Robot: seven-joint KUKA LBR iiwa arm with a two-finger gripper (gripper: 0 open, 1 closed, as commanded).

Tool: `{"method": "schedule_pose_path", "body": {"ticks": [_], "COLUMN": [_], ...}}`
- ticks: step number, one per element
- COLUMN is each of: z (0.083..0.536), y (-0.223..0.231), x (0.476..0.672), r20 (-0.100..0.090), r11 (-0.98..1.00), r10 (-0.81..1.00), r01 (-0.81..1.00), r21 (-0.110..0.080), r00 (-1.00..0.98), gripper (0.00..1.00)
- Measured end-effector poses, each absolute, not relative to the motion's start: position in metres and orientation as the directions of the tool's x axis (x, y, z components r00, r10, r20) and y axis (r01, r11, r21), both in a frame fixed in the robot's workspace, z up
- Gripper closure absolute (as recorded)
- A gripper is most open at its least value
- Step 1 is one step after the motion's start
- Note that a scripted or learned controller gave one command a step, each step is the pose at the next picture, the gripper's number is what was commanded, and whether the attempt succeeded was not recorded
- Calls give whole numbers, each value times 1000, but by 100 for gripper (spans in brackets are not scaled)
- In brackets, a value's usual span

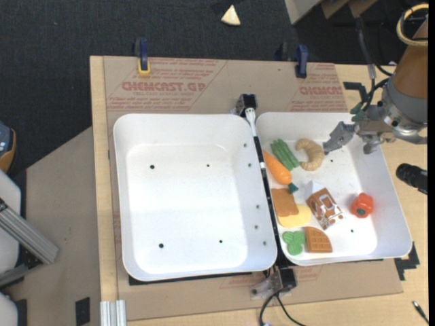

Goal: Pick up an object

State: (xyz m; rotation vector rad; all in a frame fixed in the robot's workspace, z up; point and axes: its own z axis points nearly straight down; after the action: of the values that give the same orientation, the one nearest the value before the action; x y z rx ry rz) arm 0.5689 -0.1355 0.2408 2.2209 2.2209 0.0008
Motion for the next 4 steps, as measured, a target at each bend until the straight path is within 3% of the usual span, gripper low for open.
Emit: {"method": "schedule_pose_path", "body": {"ticks": [1, 2, 3, 4], "z": [112, 86, 97, 189], "y": [-105, -106, -105, -42], "x": [541, 479, 481, 496], "r20": [5, -3, -4, 0], "r11": [1, -5, -3, 7], "r10": [1000, 1000, 1000, 1000], "r01": [1000, 1000, 1000, 1000], "r21": [-15, 5, 8, 8], "r00": [-1, 5, 3, -7], "gripper": [0, 0, 100, 100]}}
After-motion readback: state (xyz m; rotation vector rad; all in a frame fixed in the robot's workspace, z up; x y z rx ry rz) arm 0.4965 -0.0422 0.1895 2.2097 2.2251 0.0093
